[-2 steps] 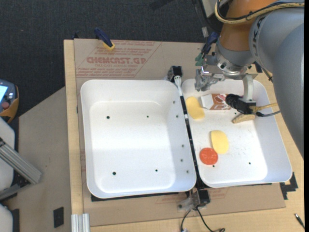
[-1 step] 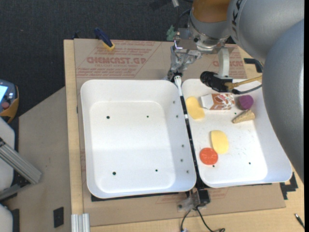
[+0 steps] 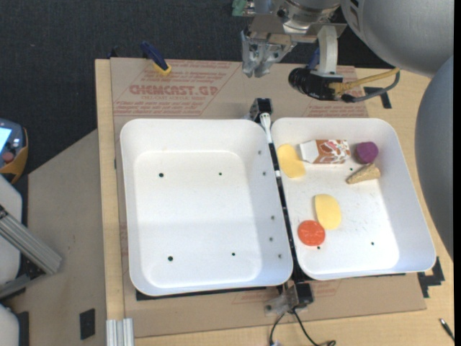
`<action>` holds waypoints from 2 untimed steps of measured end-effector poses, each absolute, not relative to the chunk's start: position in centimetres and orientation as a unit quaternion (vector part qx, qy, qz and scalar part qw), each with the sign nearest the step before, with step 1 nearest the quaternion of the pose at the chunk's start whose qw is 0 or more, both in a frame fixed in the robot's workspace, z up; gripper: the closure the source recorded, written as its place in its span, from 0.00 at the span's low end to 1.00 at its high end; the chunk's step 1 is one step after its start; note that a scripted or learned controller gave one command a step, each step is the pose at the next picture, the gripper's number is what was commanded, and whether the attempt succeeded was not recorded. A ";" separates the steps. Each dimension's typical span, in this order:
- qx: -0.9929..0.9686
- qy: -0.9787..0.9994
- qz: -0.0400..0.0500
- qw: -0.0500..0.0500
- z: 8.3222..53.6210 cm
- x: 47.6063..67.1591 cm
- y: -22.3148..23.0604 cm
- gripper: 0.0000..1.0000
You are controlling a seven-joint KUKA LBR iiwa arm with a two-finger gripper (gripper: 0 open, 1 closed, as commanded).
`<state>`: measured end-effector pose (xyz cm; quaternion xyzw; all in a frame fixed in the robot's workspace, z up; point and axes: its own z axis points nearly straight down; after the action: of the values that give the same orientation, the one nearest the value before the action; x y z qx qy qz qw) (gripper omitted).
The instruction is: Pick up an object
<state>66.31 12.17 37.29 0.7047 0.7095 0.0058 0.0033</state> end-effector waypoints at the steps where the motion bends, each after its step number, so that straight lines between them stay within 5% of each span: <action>1: 0.705 0.709 0.006 0.004 47.2 65.4 15.5 1.00; 2: 0.706 0.709 0.005 0.002 54.2 59.4 16.4 1.00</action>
<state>59.39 16.44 54.15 0.7056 0.7086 0.0053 0.0022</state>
